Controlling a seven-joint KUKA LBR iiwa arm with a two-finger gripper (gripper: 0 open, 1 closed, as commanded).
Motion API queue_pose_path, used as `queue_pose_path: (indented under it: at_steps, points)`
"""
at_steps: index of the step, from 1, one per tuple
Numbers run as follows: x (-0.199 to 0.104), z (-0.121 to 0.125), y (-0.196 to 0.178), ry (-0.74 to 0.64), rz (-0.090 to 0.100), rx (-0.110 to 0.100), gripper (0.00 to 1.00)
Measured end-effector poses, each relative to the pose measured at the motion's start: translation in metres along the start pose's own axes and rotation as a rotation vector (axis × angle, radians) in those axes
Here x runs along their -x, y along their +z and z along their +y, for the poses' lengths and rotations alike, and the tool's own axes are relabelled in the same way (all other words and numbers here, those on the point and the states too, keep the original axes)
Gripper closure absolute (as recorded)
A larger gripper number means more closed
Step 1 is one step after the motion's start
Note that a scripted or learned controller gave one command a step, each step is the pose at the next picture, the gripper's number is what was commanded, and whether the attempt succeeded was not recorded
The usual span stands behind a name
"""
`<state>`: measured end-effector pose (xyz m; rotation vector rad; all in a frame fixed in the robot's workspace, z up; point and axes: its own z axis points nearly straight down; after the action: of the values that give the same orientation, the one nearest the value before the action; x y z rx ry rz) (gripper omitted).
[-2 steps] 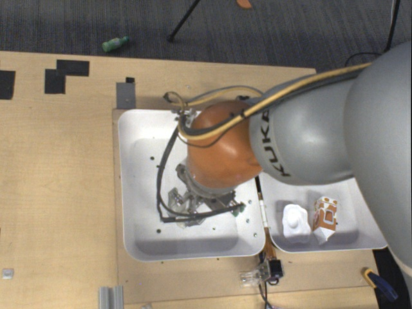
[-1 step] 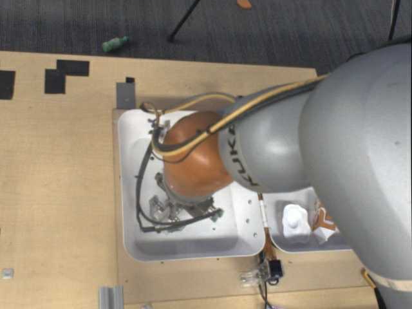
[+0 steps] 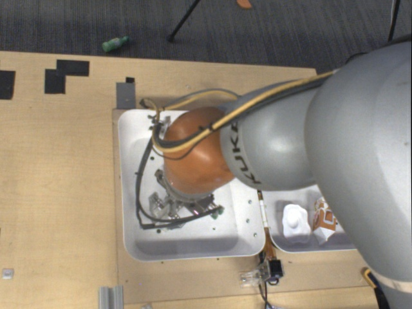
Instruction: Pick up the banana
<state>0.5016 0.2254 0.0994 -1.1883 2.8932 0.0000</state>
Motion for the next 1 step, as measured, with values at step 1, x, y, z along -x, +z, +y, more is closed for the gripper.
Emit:
queue_pose_path:
  at_steps: [1]
  points:
    - [0.0019,0.0001,-0.0109,0.000,-0.005,-0.001,1.00]
